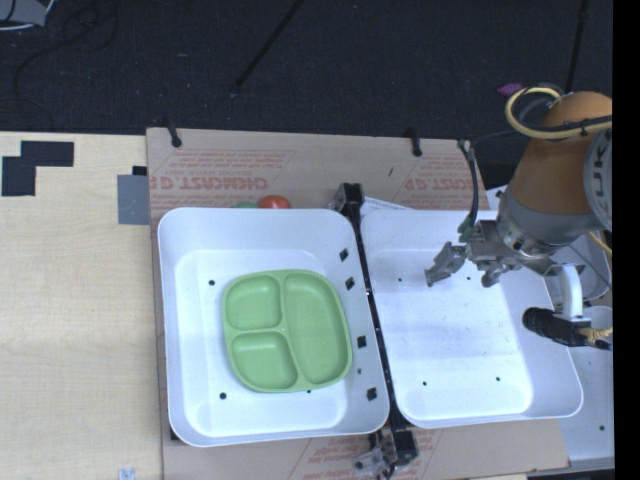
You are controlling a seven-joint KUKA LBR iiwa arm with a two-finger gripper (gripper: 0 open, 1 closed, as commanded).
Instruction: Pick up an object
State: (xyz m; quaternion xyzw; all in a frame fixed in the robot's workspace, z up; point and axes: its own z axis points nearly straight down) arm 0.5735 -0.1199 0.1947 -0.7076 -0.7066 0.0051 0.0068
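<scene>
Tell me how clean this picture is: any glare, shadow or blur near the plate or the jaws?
Camera view: even light, no glare on the green plate, which is sharp; soft shadows along the left bin walls; the gripper slightly soft; the background is dark.

arm: reaching in from right, wrist bent low | gripper (pixel 465 268): fingers apparently spread, nothing between

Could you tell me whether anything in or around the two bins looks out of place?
A small red-orange object lies outside the bins, on the cardboard just behind the left bin's back rim. The green divided plate lies flat inside that bin, turned slightly askew to its walls.
</scene>
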